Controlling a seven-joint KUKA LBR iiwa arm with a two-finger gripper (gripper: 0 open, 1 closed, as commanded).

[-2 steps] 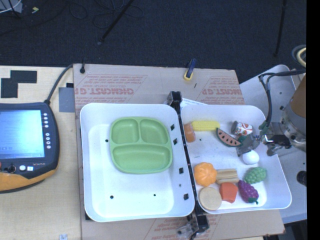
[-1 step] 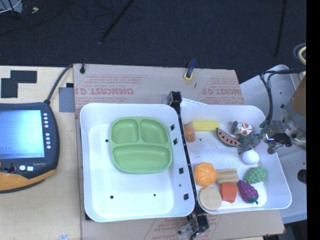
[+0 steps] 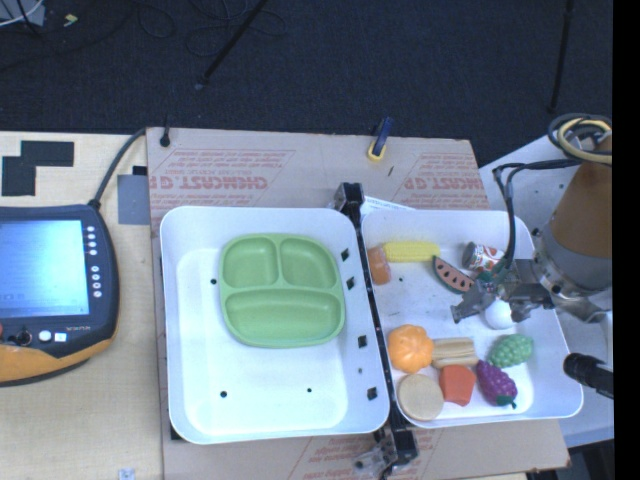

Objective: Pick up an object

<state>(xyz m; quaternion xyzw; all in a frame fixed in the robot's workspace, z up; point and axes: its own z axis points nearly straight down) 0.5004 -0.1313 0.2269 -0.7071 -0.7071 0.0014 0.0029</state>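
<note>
The arm comes in from the right, its orange band showing above the wrist, and the gripper (image 3: 487, 306) sits low over the right bin (image 3: 545, 408). Whether it is open or closed, I cannot tell from here. Just beside its tip lies a small white egg (image 3: 498, 314), smooth and rounded, touching or nearly touching the dark metal; I cannot make out whether it is actually clasped.

Around it the right bin is crowded with toy food: a yellow corn cob (image 3: 411, 251) near the back, a watermelon slice (image 3: 452, 274) with red flesh and dark rind, a small printed can (image 3: 485, 258), an orange (image 3: 410, 348), a green grape bunch (image 3: 511, 349), purple grapes (image 3: 497, 382), a red piece (image 3: 457, 384) and a pale round biscuit (image 3: 421, 396).

The left bin (image 3: 190, 388) holds a green divided plate (image 3: 281, 289). A tablet-like pendant (image 3: 50, 283) rests off to the left on the bench.
</note>
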